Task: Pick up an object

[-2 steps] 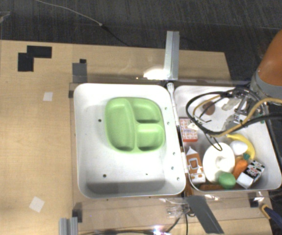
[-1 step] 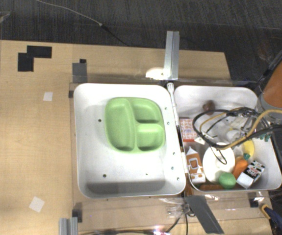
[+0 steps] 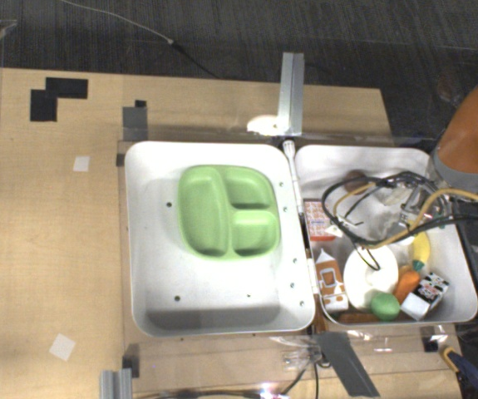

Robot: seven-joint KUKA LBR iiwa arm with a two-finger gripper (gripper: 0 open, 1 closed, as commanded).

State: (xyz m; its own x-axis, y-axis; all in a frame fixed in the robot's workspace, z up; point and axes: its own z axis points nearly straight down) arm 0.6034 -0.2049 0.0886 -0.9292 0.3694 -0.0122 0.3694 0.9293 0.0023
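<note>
Arm: it reached in from 3 o'clock, its orange band above the right bin.
Gripper: it sat low in the right bin, wrapped in black and yellow cables; whether it was apart or together, I cannot tell.
Left bin: it carried a green divided tray, lying flat near the centre.
Objects to pick: a white round dish lay at 6 o'clock from the gripper; a green ball touched the dish's near edge; an orange piece and a yellow piece lay at 4 o'clock.
Small cartons: along the right bin's 9 o'clock wall.
</note>
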